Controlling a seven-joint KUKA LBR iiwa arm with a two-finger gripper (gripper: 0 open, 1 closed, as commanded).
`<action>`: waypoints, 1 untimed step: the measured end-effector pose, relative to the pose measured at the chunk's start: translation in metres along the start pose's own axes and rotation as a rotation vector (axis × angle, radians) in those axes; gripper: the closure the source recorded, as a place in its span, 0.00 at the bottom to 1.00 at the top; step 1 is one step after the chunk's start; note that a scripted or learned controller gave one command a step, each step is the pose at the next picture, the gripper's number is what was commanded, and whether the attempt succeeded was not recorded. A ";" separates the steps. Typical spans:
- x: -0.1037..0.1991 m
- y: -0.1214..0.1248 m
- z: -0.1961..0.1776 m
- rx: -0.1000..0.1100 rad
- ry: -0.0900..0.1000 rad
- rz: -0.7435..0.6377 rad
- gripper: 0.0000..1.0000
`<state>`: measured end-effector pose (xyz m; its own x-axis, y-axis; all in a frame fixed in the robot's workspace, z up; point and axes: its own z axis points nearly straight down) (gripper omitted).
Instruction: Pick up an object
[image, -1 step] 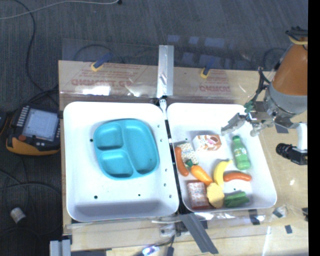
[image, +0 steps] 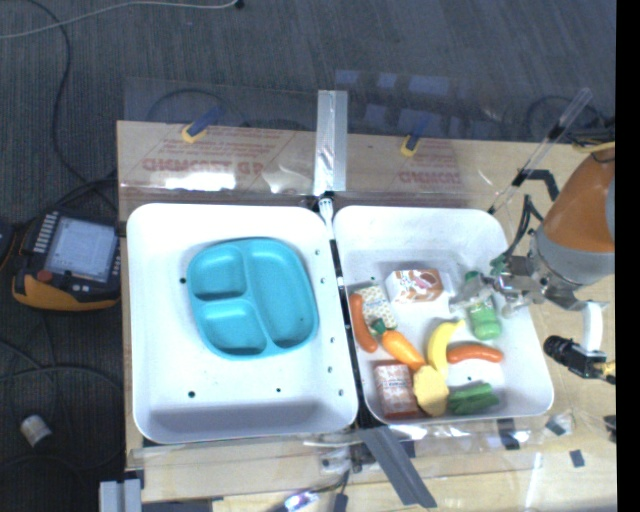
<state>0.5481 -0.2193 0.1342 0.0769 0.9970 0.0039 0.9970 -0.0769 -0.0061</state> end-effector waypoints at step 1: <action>0.006 -0.028 0.037 -0.009 0.008 0.048 0.00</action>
<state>0.5208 -0.2112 0.0975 0.1243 0.9922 0.0121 0.9922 -0.1243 0.0026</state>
